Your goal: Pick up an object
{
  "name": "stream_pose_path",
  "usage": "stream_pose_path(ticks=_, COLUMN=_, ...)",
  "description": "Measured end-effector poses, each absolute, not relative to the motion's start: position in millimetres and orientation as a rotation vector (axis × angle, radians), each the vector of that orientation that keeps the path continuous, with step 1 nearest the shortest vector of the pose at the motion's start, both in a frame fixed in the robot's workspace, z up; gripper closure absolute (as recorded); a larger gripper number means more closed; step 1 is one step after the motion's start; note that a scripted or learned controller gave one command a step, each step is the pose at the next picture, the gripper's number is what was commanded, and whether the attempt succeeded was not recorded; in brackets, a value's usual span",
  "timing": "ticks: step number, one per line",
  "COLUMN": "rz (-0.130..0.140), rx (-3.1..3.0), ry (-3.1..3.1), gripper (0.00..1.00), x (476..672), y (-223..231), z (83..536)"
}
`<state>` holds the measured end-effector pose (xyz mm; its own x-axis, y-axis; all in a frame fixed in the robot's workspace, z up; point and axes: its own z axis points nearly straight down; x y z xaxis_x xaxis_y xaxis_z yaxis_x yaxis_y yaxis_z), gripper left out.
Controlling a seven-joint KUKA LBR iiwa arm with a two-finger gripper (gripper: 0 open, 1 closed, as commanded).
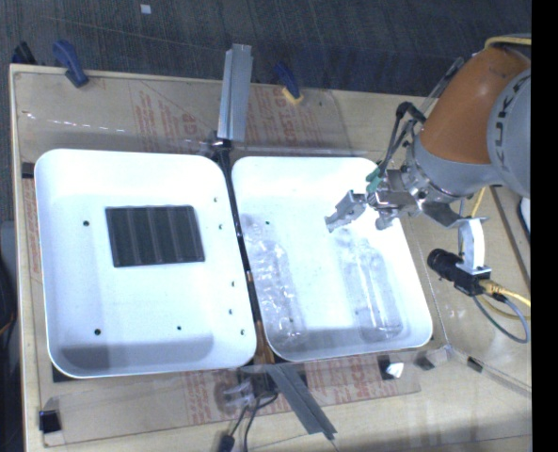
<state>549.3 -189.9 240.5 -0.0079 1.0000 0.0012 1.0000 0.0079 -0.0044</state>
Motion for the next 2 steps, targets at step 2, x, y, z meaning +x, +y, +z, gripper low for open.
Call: stream_pose_path(ticks=2, rz=0.006, rx=-2.441, ry=-1.973, gripper=0.00, x=523.8, y=-170, z=282)
